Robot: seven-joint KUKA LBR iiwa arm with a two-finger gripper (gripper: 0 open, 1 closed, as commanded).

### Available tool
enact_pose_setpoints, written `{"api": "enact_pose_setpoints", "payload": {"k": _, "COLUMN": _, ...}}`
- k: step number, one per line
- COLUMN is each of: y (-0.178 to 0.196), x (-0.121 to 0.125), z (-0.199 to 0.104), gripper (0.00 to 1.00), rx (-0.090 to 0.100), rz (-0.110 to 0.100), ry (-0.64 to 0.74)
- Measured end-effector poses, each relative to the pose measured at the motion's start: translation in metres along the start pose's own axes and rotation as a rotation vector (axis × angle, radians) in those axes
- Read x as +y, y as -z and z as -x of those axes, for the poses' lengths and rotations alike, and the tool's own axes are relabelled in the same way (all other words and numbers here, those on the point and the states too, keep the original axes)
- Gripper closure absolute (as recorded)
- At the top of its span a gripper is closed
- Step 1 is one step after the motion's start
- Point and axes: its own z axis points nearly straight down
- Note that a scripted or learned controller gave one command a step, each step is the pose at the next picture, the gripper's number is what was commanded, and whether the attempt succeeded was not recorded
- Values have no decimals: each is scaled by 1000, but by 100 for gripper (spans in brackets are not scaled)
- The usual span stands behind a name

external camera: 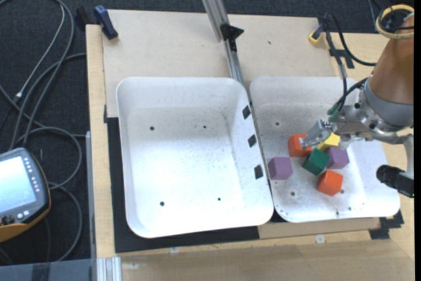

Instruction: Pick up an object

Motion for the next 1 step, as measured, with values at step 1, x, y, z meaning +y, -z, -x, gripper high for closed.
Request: {"api": "enact_pose_setpoints", "payload": {"k": 1, "y": -110, "x": 22, "z": -8, "gripper": 0, "rx": -1, "rz": 2, "ry": -1}}
